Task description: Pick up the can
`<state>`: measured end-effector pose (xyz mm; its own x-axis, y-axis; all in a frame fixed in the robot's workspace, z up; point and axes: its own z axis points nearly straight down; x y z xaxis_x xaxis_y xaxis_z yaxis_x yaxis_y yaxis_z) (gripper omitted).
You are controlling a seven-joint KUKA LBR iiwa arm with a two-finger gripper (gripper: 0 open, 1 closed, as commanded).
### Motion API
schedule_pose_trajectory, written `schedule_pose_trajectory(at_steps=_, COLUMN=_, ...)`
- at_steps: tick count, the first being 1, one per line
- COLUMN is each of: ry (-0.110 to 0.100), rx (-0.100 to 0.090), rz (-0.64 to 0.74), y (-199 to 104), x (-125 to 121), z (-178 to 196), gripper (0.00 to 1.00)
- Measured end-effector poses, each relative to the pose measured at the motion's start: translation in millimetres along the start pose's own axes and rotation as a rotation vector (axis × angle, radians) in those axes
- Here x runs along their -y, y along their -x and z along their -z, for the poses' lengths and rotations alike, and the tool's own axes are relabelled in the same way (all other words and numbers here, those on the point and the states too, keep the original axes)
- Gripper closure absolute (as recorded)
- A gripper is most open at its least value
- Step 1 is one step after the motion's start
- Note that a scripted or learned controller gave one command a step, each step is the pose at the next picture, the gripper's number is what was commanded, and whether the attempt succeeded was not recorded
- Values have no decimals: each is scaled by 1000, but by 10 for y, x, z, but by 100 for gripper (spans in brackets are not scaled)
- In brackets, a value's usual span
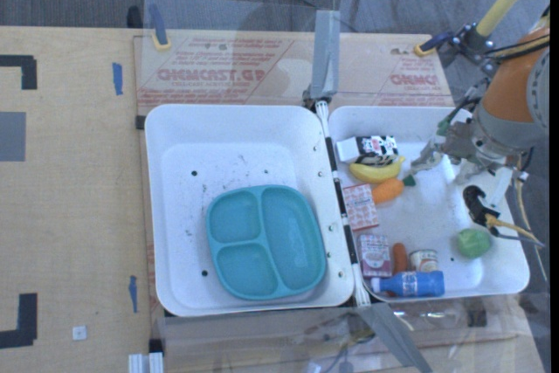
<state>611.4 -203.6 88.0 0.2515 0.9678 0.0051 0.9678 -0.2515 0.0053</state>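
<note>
White plastic walls the right bin point(515, 275), where the small can point(424, 260) stands near the front edge, between a sausage point(400, 257) and a green ball point(472, 242), just behind a blue bottle point(412, 283) (lying flat). The end effector point(434, 155) hangs over the bin's rear, well apart from the can; whether it is spread, I cannot tell.

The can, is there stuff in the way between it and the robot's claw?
Nothing visible lies on the bare white floor between the gripper and the can. But the can is hemmed in: a blue bottle lies just in front of it, a small orange-red piece sits at its left, and a green ball sits off to its right.
</note>
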Motion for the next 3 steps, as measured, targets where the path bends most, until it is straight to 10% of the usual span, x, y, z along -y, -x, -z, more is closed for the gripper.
schedule_pose_trajectory(at_steps=2, ry=3, rx=4, rz=43, y=159, x=762, z=6, gripper=0)
schedule_pose_trajectory(at_steps=3, ry=-2, rx=-2, rz=-126, y=-72, x=-219, z=-5, gripper=0)
